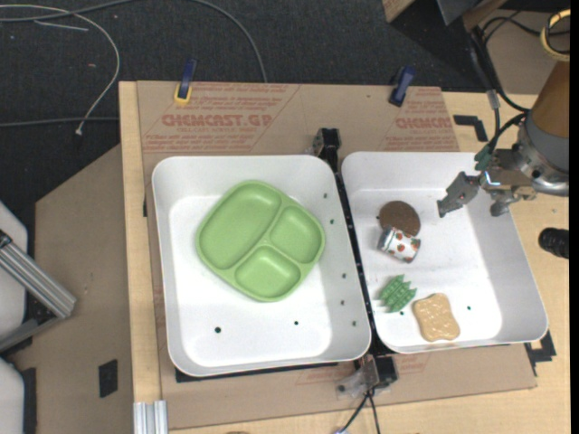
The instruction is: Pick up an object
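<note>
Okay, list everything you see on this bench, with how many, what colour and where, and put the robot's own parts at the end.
bins: two, white, side by side on the bench
divided plate: one, light green, three compartments, in the left bin
round brown piece: one, brown, upper middle of the right bin
small cup: one, white with red and dark marks, lying just below the brown piece, touching it
leafy toy: one, green, lower part of the right bin
cracker-shaped piece: one, tan, near the right bin's front edge, beside the leafy toy
clamps: two, blue, on the board's far edge
cables: several, grey, on the dark floor
arm: one, grey with orange band, at right
tool: one, dark, open, above the right bin, holding nothing
</note>
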Controlling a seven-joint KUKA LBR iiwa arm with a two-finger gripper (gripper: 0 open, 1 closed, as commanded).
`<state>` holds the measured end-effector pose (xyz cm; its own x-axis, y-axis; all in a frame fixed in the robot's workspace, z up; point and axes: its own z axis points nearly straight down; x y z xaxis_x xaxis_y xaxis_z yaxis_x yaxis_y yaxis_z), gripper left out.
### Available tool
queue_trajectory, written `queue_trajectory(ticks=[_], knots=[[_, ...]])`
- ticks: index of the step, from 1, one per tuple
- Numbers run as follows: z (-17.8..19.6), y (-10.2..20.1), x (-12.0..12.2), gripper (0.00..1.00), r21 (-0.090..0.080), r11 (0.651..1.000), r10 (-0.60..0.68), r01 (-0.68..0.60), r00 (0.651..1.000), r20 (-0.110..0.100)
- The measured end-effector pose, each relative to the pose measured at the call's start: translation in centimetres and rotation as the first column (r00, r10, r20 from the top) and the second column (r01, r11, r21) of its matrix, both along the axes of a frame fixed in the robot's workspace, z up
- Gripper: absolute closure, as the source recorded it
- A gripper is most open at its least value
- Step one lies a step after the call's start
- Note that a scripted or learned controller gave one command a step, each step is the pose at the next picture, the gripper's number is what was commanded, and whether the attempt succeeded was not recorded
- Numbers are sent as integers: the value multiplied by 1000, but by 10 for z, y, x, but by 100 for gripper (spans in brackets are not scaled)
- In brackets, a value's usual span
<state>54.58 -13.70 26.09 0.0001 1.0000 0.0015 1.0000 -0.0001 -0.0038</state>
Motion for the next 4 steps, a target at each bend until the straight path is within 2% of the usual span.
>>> queue_trajectory(ticks=[1, 2, 4], knots=[[1, 0, 1, 0, 0, 1000, 1, -1, 1000, 3], [-39, 3, 2, 0, 0, 1000, 0, 0, 1000, 1], [-132, -11, -5, 0, 1, 1000, -1, 1, 1000, -2]])
